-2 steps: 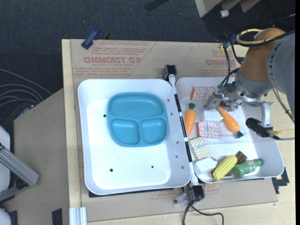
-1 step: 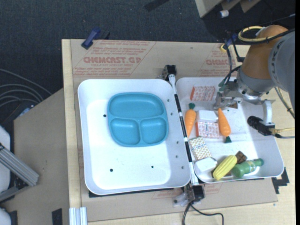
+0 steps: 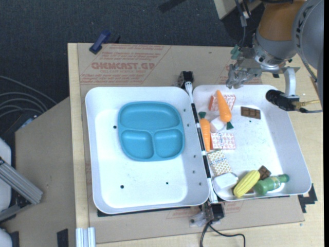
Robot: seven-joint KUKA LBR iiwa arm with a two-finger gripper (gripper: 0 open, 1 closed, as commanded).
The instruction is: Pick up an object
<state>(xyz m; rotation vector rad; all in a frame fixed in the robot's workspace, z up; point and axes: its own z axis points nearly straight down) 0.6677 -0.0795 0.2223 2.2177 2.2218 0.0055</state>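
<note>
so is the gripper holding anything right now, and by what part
Nothing is held. The gripper hangs over the right bin's far edge, with nothing between its fingers.

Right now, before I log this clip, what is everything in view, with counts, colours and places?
Shallow white bins: 2, white, side by side on the bench; left bin, right bin.
Divided plastic plate: 1, light blue, in the left bin.
Toy carrots: 2, orange; one at the right bin's upper left, one along its left wall.
Small printed packets: several, white with red or yellow print, by the carrots; one, another.
Brown flat block: 1, right bin centre.
Toy corn cob: 1, yellow, right bin's near edge.
Green plastic bottle: 1, lying beside the corn.
Blue clip: 1, bench's far left corner.
Gripper: 1, grey, above the right bin's far edge.
</note>
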